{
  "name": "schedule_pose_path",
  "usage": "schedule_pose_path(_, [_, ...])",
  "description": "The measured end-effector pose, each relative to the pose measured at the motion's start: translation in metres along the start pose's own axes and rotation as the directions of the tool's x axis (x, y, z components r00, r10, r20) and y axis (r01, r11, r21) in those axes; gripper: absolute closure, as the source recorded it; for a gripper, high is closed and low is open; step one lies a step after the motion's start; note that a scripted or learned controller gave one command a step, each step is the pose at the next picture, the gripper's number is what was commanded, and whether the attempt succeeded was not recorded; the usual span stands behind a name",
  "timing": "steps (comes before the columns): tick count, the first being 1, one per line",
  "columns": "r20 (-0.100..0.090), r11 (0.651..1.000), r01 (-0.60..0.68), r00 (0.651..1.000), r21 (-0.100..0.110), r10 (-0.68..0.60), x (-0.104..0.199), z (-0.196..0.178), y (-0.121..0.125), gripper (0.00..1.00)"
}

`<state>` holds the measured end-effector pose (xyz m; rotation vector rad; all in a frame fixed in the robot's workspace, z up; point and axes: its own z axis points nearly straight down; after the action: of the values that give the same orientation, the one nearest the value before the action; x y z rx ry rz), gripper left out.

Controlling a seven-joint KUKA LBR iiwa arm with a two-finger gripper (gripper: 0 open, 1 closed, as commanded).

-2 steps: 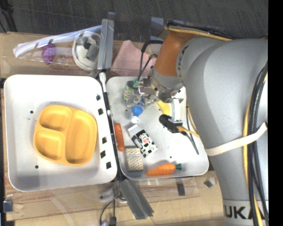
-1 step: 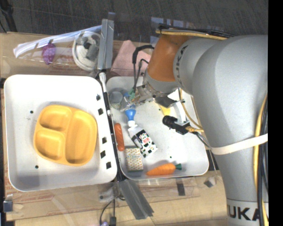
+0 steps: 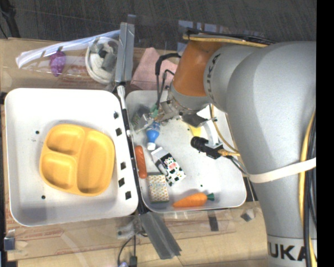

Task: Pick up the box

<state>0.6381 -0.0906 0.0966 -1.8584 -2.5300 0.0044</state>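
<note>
The bench holds two white bins; the left bin (image 3: 22, 204) carries a yellow divided tray (image 3: 78, 159). In the right bin (image 3: 234, 196), the box (image 3: 170, 168) lies near the middle, beside a carrot (image 3: 192, 200). The gripper (image 3: 156, 114) hangs at the far-left corner; whether it grasps anything, I cannot tell.

Right bin (image 3: 234, 196) is crowded: box (image 3: 171, 168) hemmed by the orange stick (image 3: 140, 161) on its left, the patterned block (image 3: 158, 188) and carrot (image 3: 192, 199) below, and the blue bottle (image 3: 152, 134) above. Open floor lies just right of the box.
</note>
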Motion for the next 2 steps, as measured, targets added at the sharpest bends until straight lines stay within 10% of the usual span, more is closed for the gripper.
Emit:
schedule_pose_path(1, [-0.002,0.904,-0.428,0.904,0.004,0.428,-0.032,0.006,-0.080,0.00])
schedule_pose_path(2, [-0.002,0.953,-0.301,0.953,-0.001,0.301,-0.016,0.005,-0.026,0.00])
